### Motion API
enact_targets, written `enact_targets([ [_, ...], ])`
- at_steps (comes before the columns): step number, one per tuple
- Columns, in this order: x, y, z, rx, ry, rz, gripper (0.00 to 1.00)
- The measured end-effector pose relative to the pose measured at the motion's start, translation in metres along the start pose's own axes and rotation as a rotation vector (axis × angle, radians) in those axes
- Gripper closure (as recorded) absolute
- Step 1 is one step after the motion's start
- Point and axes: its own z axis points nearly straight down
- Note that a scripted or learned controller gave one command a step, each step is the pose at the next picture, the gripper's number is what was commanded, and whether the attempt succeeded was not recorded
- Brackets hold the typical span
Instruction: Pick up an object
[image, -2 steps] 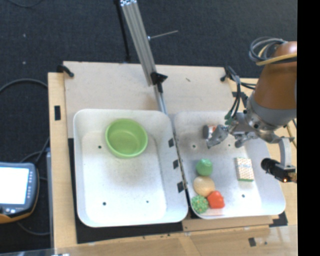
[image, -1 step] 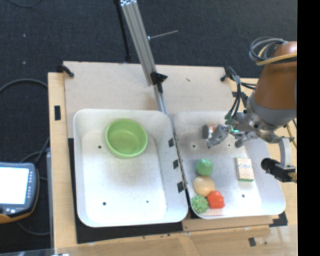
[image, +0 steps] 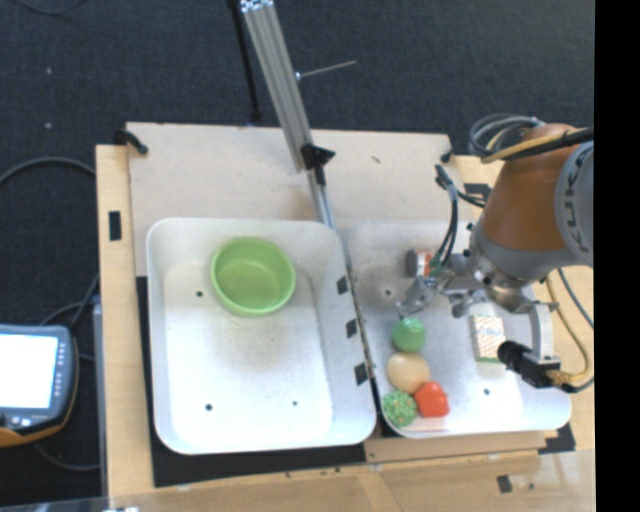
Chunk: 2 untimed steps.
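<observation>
Dark carpet surrounds the bench (image: 250, 170), w/ two white bins side by side on it. Left bin (image: 250, 400) has a green bowl (image: 253, 276) near its far edge. Right bin (image: 500, 405) holds my candidates, clustered along its near-left side: a green ball (image: 408, 334), a tan egg-shaped piece (image: 407, 371) just below it, a speckled green ball (image: 399, 407) and a red piece (image: 432, 400) touching at the front rim, plus a small printed card or box (image: 486, 334) further right. I've got the gripper (image: 425, 290) hanging just above the green ball, approx over it; can't tell from this angle if it's spread or closed, and nothing is visibly grasped. I reckon the green ball is light, prob toy-like, smooth and round, so slippery: take it across its widest middle, else it'll squirt out toward the egg.
</observation>
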Motion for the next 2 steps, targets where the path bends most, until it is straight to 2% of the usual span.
enact_targets([
  [2,-0.001,0.004,0.097,0.000,0.000,0.000,0.00],
])
